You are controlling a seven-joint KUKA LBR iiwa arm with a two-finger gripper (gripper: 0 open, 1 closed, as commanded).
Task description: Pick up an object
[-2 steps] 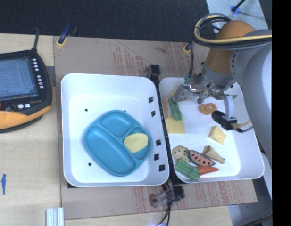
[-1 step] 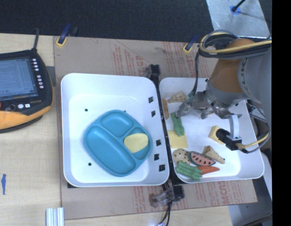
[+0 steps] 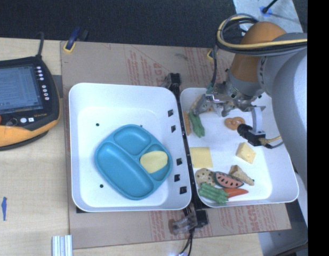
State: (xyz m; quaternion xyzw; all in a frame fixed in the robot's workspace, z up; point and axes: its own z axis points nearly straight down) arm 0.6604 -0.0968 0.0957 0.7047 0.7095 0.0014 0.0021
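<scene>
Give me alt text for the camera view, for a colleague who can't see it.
The grey arm's two-finger gripper hangs over the back left corner of the right white bin, above a green leafy toy piece; yellow squares, a pretzel and a watermelon slice lie nearby. The left white bin holds a blue divided plate bearing a pale yellow oval piece.

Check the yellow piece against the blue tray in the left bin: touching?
Touching. The camera view shows the yellow piece lying inside a compartment of the blue tray, resting on its floor, with no gap visible.
</scene>
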